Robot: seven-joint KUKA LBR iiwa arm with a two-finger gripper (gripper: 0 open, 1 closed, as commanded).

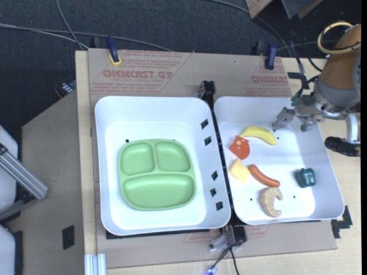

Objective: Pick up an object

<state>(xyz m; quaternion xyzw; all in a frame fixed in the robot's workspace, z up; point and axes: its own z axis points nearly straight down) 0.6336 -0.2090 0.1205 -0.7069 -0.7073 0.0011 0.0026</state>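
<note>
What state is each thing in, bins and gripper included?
Gripper: open, holding nothing, over the right bin's far part.
Green tray: flat in the left bin, nothing in its compartments.
Banana: lying loose in the right bin.
Red piece: loose.
Yellow piece: loose.
Sausage: loose, beside the yellow piece.
Tan piece: loose.
Green piece: loose.

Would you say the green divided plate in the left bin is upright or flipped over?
Upright: the green plate's three recessed compartments face up.
</note>
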